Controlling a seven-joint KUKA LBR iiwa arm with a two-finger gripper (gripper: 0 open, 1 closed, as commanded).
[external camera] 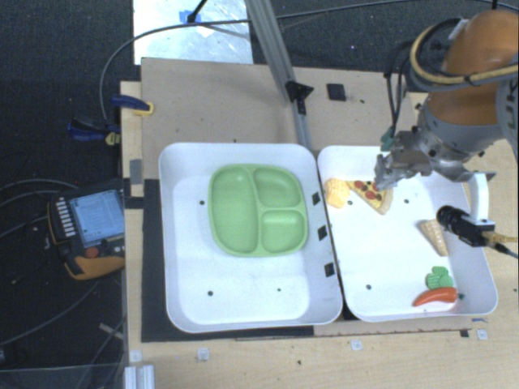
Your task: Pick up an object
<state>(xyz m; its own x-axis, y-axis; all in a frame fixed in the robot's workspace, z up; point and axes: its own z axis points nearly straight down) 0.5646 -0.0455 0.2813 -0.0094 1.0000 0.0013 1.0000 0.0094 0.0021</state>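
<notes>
Jaws hidden, whether apart or together cannot be told: the gripper (388, 175) hangs over the right bin (486, 298), directly above a toy pizza slice (370, 194). Just left of the jaws lies a yellow toy piece (336, 191). To their right and nearer the camera rest a cone-shaped toy (435, 237) and a carrot toy (436, 290). Well left, a green divided plate (258, 210) sits in the left bin (182, 298).
</notes>
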